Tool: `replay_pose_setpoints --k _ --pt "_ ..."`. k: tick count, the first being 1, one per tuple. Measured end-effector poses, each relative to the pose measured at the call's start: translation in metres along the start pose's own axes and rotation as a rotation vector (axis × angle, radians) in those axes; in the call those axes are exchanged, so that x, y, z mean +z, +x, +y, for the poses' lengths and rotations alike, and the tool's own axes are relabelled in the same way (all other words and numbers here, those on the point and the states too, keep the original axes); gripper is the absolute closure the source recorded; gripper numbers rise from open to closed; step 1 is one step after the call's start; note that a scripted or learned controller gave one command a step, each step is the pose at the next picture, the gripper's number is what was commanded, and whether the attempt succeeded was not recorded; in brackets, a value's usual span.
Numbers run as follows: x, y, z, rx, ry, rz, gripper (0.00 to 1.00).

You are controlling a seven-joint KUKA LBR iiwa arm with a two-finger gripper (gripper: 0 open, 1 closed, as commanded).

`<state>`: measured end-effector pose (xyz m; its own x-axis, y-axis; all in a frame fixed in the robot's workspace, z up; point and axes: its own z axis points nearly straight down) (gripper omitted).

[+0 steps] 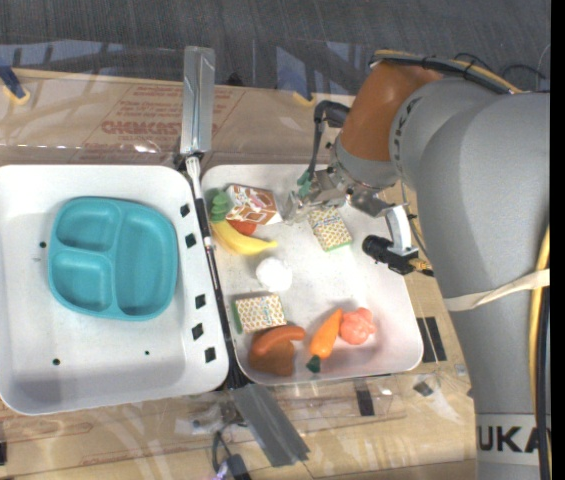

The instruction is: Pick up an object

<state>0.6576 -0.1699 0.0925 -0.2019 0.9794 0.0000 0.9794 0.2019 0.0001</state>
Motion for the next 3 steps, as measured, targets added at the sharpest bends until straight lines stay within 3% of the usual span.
replay_pose_setpoints --k 1,2,3 --pt "0.0 -0.001 -0.001 0.001 0.001 -0.002 0.0" --pt "-0.001 0.069 0.014 -0.206 0.0 -0.006 0.0" --pt "-0.011 0.07 0.015 -0.208 0.0 -0.004 1.0"
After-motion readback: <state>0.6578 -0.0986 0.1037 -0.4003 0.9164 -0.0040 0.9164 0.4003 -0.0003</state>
